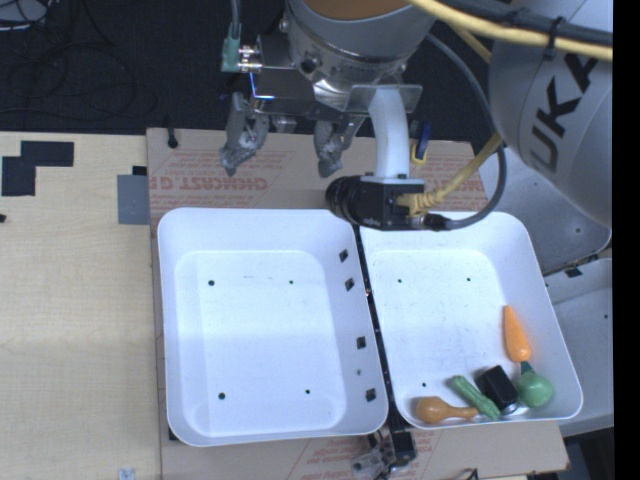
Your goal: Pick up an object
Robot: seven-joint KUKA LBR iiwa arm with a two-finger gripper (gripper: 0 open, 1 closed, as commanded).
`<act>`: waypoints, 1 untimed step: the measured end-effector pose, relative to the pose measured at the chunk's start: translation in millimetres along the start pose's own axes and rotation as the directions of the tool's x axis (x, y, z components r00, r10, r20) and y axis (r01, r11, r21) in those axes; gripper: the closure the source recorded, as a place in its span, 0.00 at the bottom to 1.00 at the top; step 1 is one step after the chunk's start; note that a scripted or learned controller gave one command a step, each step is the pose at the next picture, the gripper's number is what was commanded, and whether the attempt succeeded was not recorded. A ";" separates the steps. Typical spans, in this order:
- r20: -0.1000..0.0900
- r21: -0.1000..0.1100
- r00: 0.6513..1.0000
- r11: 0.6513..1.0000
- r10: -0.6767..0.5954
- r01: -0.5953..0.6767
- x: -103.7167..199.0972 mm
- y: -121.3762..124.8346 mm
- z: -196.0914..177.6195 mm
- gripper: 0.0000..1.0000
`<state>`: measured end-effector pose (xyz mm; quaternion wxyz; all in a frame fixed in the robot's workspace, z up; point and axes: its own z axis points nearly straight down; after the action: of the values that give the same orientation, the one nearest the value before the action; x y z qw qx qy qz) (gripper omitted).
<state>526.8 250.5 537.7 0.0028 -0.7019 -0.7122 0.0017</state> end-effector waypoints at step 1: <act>0.005 0.002 1.000 1.000 0.006 -0.006 -5.4 3.8 -9.0 1.00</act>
<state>530.7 245.2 546.6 0.0017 -0.7041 -0.7101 0.0043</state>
